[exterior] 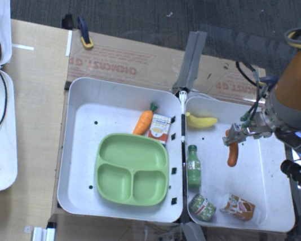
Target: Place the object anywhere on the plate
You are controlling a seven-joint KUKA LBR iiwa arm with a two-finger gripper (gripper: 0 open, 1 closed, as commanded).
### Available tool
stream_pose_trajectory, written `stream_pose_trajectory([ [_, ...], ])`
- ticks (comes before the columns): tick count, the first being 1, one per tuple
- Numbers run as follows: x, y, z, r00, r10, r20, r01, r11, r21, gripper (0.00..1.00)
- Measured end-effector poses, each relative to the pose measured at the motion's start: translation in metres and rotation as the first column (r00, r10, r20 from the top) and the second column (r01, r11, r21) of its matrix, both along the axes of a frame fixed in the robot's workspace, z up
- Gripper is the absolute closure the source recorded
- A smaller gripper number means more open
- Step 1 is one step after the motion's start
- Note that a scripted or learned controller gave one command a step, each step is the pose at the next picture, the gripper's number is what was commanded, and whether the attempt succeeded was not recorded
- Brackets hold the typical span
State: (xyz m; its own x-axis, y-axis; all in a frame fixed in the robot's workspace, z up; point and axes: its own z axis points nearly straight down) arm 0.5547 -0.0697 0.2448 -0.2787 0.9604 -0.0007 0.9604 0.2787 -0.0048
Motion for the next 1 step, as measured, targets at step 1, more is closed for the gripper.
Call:
stream_pose_trajectory([
  [1, 0.0202, -0.0108, -0.0564, 0.991, -0.134, -0.002, 0.134, 0.991, 0.001, 1.0],
])
